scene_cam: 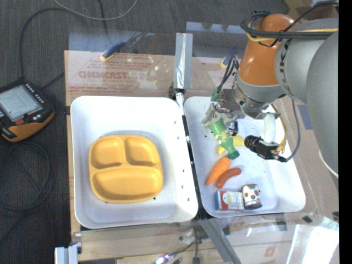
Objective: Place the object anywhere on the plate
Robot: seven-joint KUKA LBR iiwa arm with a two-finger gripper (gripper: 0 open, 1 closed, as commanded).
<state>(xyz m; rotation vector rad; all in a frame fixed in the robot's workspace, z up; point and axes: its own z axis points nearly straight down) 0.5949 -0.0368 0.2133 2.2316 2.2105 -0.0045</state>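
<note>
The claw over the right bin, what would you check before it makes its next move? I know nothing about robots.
1. Claw is above the toys in the right bin: ok.
2. Something held in the claw: cannot tell; a green piece sits right under it.
3. Yellow plate lies flat in the left bin: ok.
4. Plate compartments free: ok.
5. Carrot and small carton lie apart from the claw: ok.
</note>
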